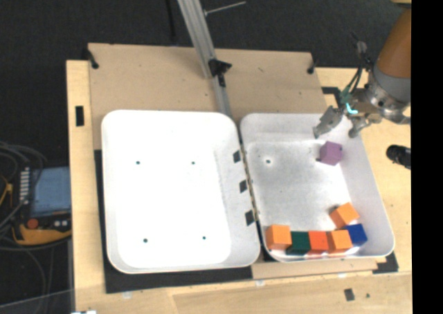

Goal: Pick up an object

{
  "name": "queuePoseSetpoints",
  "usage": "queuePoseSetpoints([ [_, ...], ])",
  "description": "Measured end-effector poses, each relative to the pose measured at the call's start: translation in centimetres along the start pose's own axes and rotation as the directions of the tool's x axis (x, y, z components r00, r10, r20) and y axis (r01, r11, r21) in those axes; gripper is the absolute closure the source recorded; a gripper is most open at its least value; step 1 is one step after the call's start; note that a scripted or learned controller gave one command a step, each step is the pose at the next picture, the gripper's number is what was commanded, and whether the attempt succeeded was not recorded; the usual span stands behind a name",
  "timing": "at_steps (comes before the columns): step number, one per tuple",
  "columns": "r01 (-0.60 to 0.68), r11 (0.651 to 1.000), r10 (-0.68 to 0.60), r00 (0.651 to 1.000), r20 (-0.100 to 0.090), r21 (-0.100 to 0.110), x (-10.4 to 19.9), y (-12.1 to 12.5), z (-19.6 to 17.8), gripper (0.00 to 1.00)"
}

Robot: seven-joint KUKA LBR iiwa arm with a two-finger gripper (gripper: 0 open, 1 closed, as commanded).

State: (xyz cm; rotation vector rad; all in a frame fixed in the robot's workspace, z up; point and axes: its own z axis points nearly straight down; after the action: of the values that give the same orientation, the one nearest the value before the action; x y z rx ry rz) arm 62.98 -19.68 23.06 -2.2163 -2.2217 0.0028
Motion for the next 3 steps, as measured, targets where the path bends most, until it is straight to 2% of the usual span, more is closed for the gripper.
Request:
queuePoseSetpoints([
  [1,0.002,1.0,-0.002,1.0,0.004,-0.004,-0.1,0.1,-0.3,0.0],
  [2,-0.002,1.0,0.002,1.0,0.003,0.001,0.1,-0.7,5.7,0.0],
  [3,-0.005,1.0,0.006,1.0,0.014,-0.017,-0.4,-0.9,10.8,0.0],
])
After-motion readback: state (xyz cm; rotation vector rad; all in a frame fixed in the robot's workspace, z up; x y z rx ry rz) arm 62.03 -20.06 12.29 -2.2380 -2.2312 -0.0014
